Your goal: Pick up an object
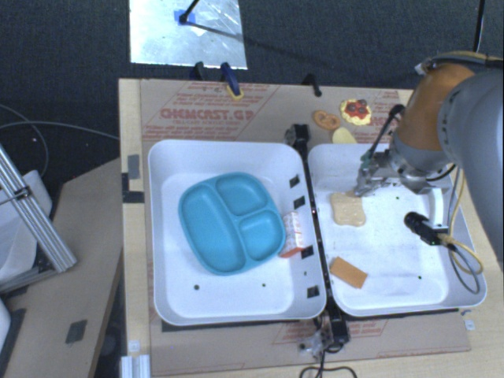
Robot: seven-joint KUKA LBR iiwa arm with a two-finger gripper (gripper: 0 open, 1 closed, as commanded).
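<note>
The pincer hangs low in the right bin, its tip just above a pale slice of bread; how wide it stands cannot be told. An orange cracker lies nearer the front. A blue plate fills the left bin.

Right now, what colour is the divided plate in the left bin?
Light blue; the plate shows best in the camera view.
</note>
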